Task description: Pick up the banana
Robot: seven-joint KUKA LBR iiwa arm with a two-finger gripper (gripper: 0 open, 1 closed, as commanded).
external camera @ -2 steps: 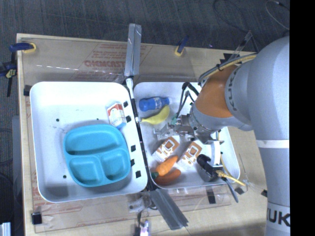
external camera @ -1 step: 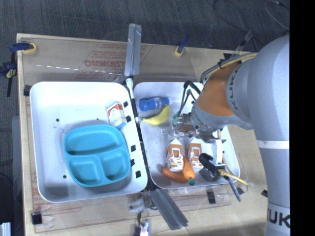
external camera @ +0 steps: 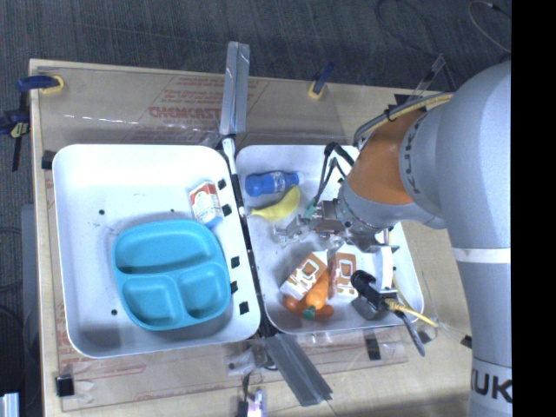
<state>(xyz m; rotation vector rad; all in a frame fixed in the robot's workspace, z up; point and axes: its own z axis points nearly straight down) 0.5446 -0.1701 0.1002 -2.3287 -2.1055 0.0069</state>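
Nearest the camera in the right bin (external camera: 269, 307), a carrot (external camera: 317, 295) and snack cartons (external camera: 302, 276) lay in front of the banana (external camera: 280, 206). The claw (external camera: 295, 226) hovered just beside the banana, holding nothing; its spread couldn't be told. Behind the banana lay a blue bottle (external camera: 270, 183), touching it, which a descent might snag instead.

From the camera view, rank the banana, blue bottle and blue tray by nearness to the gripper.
1. Banana, right bin, just left of the gripper.
2. Blue bottle, right bin, above the banana.
3. Blue tray, left bin, farthest.
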